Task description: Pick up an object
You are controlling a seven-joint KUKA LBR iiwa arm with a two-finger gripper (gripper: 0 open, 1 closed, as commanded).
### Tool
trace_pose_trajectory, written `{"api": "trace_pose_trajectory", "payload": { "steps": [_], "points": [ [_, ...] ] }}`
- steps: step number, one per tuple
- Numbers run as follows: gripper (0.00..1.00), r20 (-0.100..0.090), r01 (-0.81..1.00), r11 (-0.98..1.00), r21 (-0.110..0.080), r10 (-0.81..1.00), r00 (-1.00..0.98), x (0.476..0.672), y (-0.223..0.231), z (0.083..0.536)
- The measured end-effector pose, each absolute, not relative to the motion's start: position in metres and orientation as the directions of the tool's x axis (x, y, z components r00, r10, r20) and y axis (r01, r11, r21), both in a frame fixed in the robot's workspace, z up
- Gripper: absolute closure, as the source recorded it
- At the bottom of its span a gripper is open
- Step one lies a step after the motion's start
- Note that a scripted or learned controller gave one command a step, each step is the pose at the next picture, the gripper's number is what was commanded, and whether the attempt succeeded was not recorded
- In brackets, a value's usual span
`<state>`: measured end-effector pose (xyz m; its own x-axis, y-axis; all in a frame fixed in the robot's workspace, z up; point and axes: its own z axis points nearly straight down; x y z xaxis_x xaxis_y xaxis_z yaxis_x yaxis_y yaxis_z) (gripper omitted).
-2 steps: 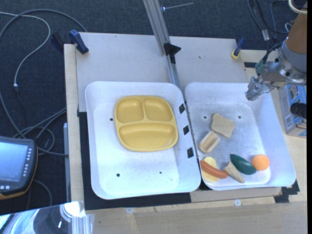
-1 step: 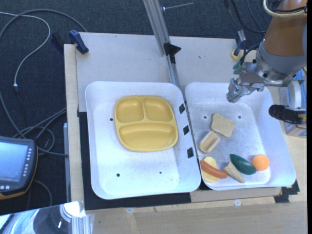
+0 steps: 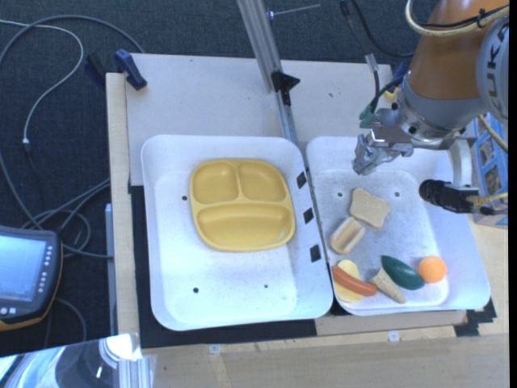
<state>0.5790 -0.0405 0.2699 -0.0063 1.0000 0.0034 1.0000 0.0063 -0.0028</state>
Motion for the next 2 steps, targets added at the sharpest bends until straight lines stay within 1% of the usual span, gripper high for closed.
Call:
{"api": "trace_pose_trajectory", "payload": {
  "steps": [1,2],
  "points": [
    [1.0,0.003,1.0,0.006,-0.004,1.0,-0.006,0.573,0.004,0.267],
    [1.0,0.003,1.0,0.007,-0.005,1.0,-0.007,0.559,0.061,0.249]
  ]
}}
